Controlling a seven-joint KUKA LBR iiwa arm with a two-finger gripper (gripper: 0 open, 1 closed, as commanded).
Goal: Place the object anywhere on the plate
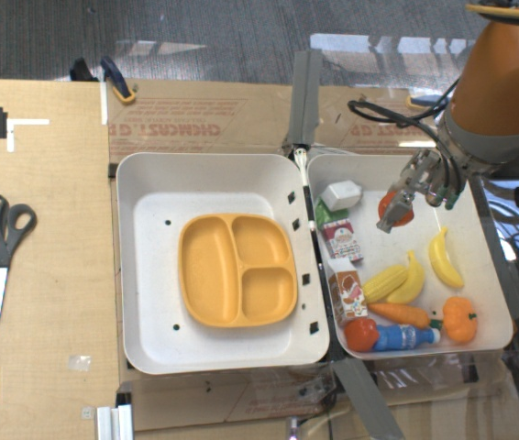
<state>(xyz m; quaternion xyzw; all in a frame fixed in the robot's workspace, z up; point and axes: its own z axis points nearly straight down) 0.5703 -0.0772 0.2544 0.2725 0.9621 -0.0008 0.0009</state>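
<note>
Camera view, going left to right: scissors (3, 236) lie on the bench (49, 337). The left bin (140, 273) holds a yellow plate (238, 269) with three parts. The right bin (493, 273) holds small boxes, bananas (397, 280), a carrot (403, 314) and a little pumpkin (460, 320). Above it, the pincer (406, 198) grips a small red-orange toy (395, 209) between its fingers.

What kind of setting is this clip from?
Likely a robot lab bench: two white bins side by side, toy food, a yellow plate, scissors on the wooden top.
</note>
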